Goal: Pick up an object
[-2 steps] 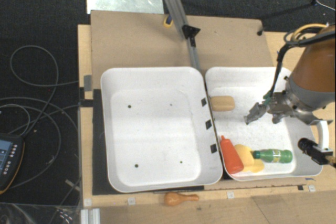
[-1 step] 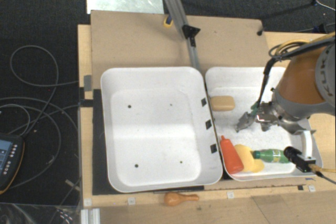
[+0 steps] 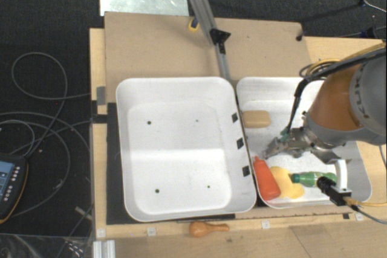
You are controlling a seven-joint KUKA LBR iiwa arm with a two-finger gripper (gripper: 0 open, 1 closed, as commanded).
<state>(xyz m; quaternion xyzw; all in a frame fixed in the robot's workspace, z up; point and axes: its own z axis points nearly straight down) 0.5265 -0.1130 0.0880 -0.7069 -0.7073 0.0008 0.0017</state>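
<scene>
White plastic bins sit side by side on the counter [image 3: 199, 45]; the left bin [image 3: 181, 148] lies beside the right bin [image 3: 266, 89], the landmark here, over which the grey-and-orange arm [image 3: 347, 107] reaches. Its gripper [image 3: 284, 143] hangs low near that bin's middle; whether the fingers are apart or together cannot be told. Toward the bin's near edge an orange carrot-like piece [image 3: 266, 179], a yellow piece [image 3: 286, 183] and a green bottle-shaped object [image 3: 309, 177] crowd together, the first two touching. A tan block [image 3: 256, 119] lies at the bin's left wall. Likely risk: closing on the cluster could wedge two items or nudge them aside.
</scene>
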